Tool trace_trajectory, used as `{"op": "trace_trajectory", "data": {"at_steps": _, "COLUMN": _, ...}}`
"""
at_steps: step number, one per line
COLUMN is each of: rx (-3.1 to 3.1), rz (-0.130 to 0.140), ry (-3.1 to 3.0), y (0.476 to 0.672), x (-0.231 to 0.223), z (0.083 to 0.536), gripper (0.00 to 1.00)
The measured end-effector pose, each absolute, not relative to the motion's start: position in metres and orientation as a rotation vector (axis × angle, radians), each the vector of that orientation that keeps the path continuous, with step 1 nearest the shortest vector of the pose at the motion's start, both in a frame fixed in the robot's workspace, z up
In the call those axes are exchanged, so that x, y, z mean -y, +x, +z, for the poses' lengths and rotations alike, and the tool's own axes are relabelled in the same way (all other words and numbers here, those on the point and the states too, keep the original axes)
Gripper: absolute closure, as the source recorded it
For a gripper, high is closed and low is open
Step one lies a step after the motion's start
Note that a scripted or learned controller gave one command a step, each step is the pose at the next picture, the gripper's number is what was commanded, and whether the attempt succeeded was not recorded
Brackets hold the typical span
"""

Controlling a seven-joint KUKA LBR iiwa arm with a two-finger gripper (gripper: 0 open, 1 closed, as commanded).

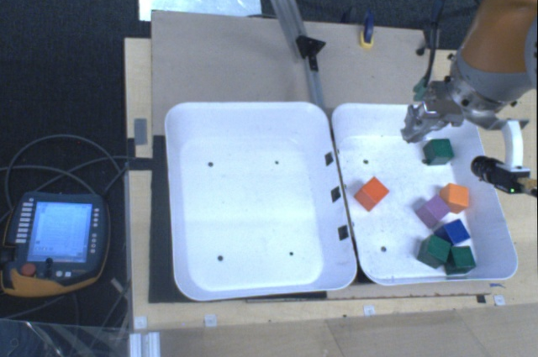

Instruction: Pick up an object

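1. Green cube [437, 151] looks like the pick here. It sits in the upper part of the right bin [504, 267], on its own, well apart from the other blocks.
2. The gripper [418, 125] hangs just up and to the left of that cube in the camera view, really close, maybe overlapping its top-left corner. Can't tell if it's touching.
3. Whether the gripper is released or clenched, I honestly can't tell: it's a blurry grey lump from this angle. Nothing visible held in it.
4. So the relation that matters: the cube lies down and to the right of the tool, toward the arm's own side of the bin. My guess is a small shift that way before going down.
5. It's a cube, so no real long axis. Its edges sit slightly rotated against the bin walls.
6. Other options: orange cube [371, 193] alone mid-bin, and a cluster lower right with an orange block [455, 196], purple block [433, 211], blue block [455, 231] and dark green blocks [445, 253].
7. The left bin [181, 179] isn't involved.
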State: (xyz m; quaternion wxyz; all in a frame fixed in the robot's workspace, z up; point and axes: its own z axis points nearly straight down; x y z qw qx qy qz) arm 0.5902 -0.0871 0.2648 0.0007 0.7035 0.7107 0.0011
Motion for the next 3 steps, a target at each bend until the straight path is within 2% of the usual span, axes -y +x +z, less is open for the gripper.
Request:
{"op": "trace_trajectory", "data": {"at_steps": 2, "rx": -2.234, "rz": 0.006, "ry": 2.209, "y": 0.606, "x": -0.020, "z": 0.264, "gripper": 1.00}}
{"op": "trace_trajectory", "data": {"at_steps": 3, "rx": -2.233, "rz": 0.003, "ry": 2.211, "y": 0.623, "x": -0.074, "z": 0.243, "gripper": 1.00}}
